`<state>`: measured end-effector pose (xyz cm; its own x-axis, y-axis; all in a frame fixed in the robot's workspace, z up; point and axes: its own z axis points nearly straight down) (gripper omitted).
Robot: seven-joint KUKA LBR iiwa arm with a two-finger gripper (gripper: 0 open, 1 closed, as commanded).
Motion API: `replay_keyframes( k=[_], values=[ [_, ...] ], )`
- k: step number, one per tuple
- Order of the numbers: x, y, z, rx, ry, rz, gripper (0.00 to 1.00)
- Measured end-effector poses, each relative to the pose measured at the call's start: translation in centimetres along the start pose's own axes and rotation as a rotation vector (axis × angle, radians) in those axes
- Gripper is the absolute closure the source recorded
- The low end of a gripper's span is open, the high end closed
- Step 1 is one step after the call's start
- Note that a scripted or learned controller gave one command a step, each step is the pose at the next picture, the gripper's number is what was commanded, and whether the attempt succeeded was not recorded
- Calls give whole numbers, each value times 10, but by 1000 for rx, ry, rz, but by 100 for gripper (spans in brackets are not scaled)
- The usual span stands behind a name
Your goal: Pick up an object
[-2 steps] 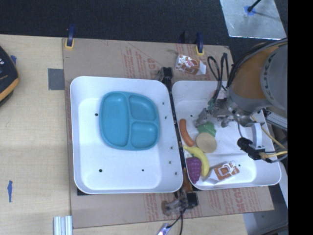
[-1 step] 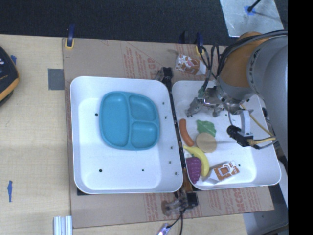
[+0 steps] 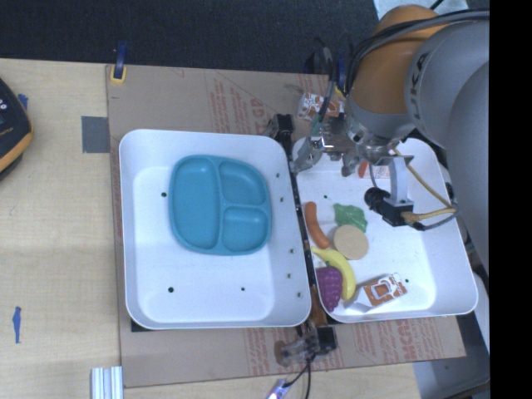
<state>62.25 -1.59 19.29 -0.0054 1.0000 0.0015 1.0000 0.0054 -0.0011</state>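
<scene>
Cardboard covers my bench under two white bins: the left bin [image 3: 133,223] holds a blue divided plate [image 3: 220,204]. My gripper [image 3: 353,158] hangs over the right bin [image 3: 449,281] at its far end, near the hotdog [image 3: 315,224], round cracker [image 3: 351,242], banana [image 3: 339,271] and grapes [image 3: 329,285], all lying loose

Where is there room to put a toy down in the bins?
Left bin: bare white floor all around the blue tray, widest below it. Right bin: crowded near the divider with hot dog, banana and grapes; bare patch right of the round cookie.
</scene>
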Motion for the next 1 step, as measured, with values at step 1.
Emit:
replay_keyframes(
  k=[1],
  values=[
    [-21, -121, 2, 5, -2, 1, 0]
  ],
)
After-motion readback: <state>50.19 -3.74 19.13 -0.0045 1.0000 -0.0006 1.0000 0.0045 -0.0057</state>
